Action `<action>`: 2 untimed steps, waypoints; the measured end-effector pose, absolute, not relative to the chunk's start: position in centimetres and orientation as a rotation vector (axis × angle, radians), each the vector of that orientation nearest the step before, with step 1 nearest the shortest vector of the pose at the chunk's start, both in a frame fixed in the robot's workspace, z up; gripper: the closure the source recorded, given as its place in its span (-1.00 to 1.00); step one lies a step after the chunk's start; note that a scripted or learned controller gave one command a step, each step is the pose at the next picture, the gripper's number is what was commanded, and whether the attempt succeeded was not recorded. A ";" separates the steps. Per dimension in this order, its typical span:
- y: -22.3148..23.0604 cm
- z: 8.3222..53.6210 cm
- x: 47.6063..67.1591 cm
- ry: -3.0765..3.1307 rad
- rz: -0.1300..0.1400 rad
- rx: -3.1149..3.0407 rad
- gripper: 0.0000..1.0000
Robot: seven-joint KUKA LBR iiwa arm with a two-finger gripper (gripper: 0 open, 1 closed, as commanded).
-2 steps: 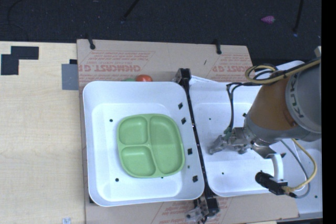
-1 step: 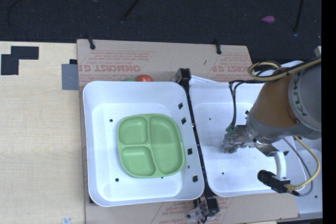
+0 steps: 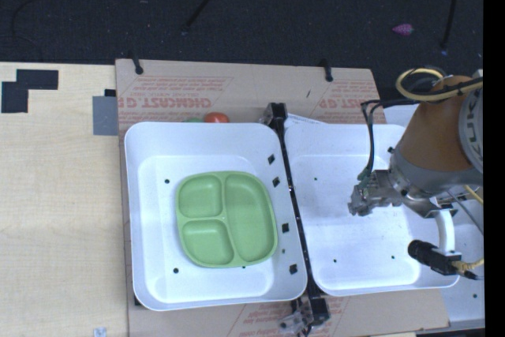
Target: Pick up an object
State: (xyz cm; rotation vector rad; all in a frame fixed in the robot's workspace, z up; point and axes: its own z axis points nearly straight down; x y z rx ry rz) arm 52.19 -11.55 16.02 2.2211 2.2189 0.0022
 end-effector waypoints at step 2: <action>-6.5 21.3 52.9 2.229 0.000 2.219 1.00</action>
